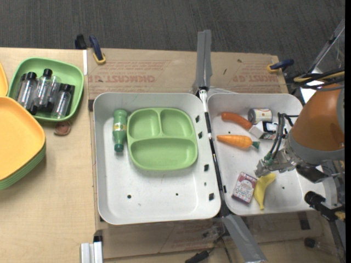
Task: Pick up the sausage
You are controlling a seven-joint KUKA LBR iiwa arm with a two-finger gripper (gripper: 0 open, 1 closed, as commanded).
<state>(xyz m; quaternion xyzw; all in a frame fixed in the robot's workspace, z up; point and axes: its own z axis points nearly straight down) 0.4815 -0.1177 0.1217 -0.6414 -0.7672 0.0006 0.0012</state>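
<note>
Sausage [237, 119]: lying loose and slantwise near the far edge of the right bin [285, 199], toward its left wall, touched by nothing, so not yet picked.

Left bin [159, 193]: just a holding place for things outside the task, namely a green divided plate [162, 138] in the middle and a green bottle [119, 129] along the left edge.

Arm [323, 122]: reaching in over the right bin's right edge, bent low, probably to work inside that bin.

Gripper [272, 166]: hanging low just above the stem end of the banana [263, 186] near the bin's near edge, well apart from the sausage. Impossible to tell whether spread or pressed together; nothing seen held.

Carrot [236, 141]: flat between sausage and gripper, just beside the sausage, similar in colour, hence a likely mix-up.

Packet [245, 187]: against the banana's left side.

Small can [260, 115]: on its side by the sausage's right end, crowding that approach.
</note>
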